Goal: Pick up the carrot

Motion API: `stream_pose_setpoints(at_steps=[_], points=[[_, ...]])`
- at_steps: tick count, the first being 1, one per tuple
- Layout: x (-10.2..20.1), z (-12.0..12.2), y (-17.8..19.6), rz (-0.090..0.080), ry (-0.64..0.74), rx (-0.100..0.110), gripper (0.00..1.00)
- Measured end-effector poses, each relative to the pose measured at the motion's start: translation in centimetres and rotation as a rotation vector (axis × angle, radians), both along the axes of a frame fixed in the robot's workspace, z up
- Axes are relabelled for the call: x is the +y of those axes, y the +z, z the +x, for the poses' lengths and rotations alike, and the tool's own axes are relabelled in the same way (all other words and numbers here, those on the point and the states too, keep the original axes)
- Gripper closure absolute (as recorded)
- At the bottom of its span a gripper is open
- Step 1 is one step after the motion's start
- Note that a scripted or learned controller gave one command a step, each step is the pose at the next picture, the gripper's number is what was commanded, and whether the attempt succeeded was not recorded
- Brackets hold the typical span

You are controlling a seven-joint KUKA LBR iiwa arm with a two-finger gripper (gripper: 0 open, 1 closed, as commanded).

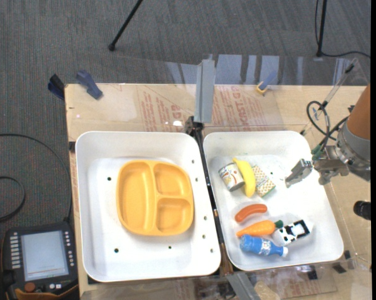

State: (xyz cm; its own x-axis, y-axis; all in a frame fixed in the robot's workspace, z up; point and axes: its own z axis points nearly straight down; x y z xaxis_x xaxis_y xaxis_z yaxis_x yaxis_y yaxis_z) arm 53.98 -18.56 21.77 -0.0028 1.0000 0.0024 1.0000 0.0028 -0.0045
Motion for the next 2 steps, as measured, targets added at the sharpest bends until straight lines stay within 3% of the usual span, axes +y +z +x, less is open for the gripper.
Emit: stream_pose_setpoints(at_steps=[1,2], points=[[3.9,6.1,-8.0,0.000,0.279,-0.003,0.00],[6.8,7.4,-12.9,-0.002,0.325,-0.008,0.00]])
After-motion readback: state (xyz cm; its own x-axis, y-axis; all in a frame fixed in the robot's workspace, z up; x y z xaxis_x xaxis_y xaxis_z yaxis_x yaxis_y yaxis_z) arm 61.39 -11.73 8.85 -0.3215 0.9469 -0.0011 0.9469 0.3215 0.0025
